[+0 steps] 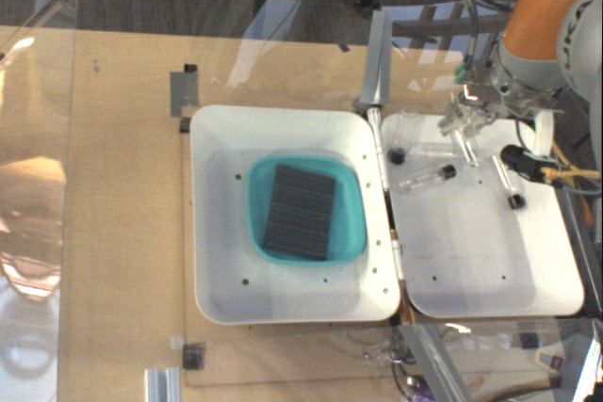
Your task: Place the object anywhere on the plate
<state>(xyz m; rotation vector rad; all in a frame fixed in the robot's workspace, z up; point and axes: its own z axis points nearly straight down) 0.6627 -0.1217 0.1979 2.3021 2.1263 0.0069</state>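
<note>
Camera view: the left bin point(217, 287) holds a teal plate point(350, 221), and a dark ribbed block point(300, 212) lies flat on it, inside the rim. White floor rings the plate on all sides. Well right, over the right bin's point(490, 278) far edge, hangs the gripper point(464, 122); I cannot tell its state.

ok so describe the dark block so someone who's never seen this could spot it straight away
Start at the left white bin of the two on the bench. In its middle sits a teal plate, squarish with rounded corners. The dark block lies flat on that plate: a dark grey ribbed rectangle, the one dark thing in that bin.
</note>
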